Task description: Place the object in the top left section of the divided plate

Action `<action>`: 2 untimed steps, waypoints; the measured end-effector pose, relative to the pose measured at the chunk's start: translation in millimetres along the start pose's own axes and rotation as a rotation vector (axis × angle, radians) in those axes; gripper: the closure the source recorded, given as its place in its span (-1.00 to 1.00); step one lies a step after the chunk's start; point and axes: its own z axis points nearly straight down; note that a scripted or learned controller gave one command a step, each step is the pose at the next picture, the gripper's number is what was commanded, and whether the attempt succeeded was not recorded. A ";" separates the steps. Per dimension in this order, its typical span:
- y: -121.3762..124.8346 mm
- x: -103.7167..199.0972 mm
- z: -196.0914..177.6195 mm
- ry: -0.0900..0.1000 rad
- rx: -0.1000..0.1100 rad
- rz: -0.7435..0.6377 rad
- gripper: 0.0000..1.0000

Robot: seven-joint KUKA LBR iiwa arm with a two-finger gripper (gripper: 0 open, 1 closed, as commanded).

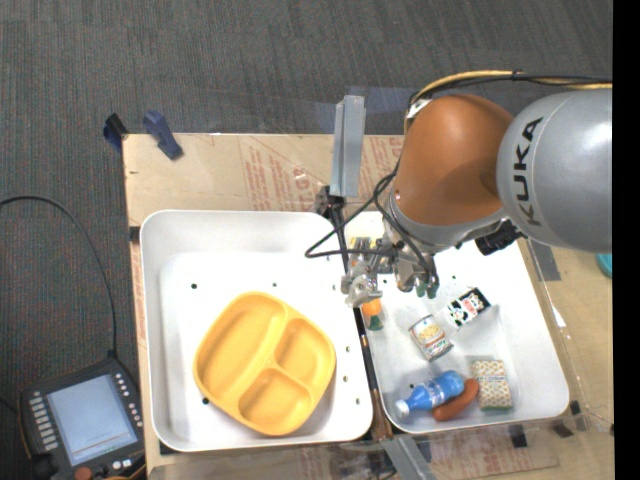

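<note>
A yellow divided plate (265,363) with three sections lies tilted in the left bin (170,238). My gripper (372,284) hangs over the wall between the two bins, below the orange band of the arm. Just under it is a small orange object with a green top (372,315), at the inner edge of the right bin. It sits close beneath the gripper, and I cannot tell whether they touch. The plate is well apart from the gripper, down and to its left.
The right bin (540,353) holds a small can (432,336), a black-and-white carton (467,308), a blue bottle (430,395), a reddish sausage (458,402) and a speckled box (492,383). A grey post (348,158) stands behind the bins. Cables trail beside the gripper.
</note>
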 end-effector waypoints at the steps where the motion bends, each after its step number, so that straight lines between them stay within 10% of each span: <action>1: 18.3 44.7 0.3 0.002 -0.001 -0.480 1.00; 2: 17.7 44.6 0.3 0.002 -0.001 -0.479 -1.00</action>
